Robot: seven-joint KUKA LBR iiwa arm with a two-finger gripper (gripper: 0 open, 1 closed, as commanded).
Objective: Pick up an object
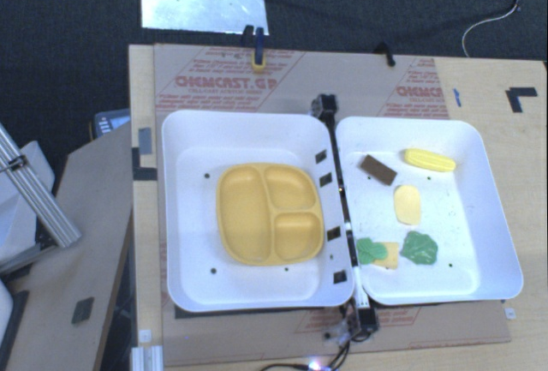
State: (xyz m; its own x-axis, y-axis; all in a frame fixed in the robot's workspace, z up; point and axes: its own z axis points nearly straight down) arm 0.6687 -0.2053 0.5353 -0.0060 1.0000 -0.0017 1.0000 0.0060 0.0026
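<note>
I can't tell how the jaws stand; nothing is picked yet, I judge. In the right-hand shallow white bin [490,189] lie a yellow plastic corn cob [429,159], a brown block [378,169] and a green leafy piece [419,248]; next I'd descend on the corn; the left bin [184,189] bears a yellow divided tray [267,213].

Red block lettering is printed on the brown protective sheet [342,78] that covers the bench beneath the two white bins. Behind the left bin [184,134], one line reads roughly "CHEMCAST GP", with a row of finer print above and below it that is too small to make out. Behind the right bin [484,155], the same red wording appears again at a slant, partly cut off by the bin's far rim, so only "CHEMC…" can be read. More red print shows along the sheet's near edge below the bins, but it is illegible.
</note>
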